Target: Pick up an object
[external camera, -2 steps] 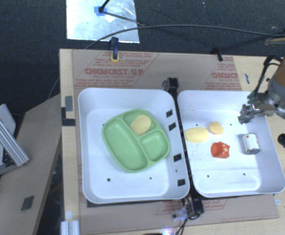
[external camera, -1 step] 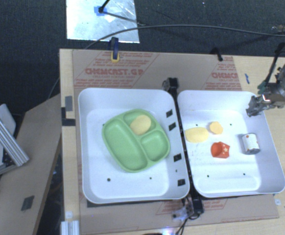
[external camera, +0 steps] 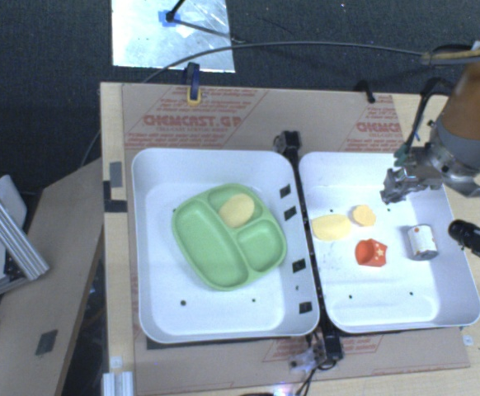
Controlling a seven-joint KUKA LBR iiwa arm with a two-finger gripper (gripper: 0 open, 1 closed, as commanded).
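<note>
Cardboard-covered surface (external camera: 223, 114), two white bins. Left bin (external camera: 157, 221): green divided plate (external camera: 215, 250) with a yellow lump (external camera: 238, 210) in one section. Right bin (external camera: 413, 304): yellow slice (external camera: 331, 227), small yellow round (external camera: 363, 215), red piece (external camera: 371, 252), white can (external camera: 421, 241). Gripper (external camera: 395, 188) hovers above the round; fingers' opening cannot be made out, nothing seen between them.

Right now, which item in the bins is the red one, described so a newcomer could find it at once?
Start at the right-hand white bin, the one the gripper hangs over. Near its middle lie four small items; the red object is the lowest in the view, just below the small round yellow piece and left of the white-and-silver cylinder. It alone is red and lumpy.
</note>
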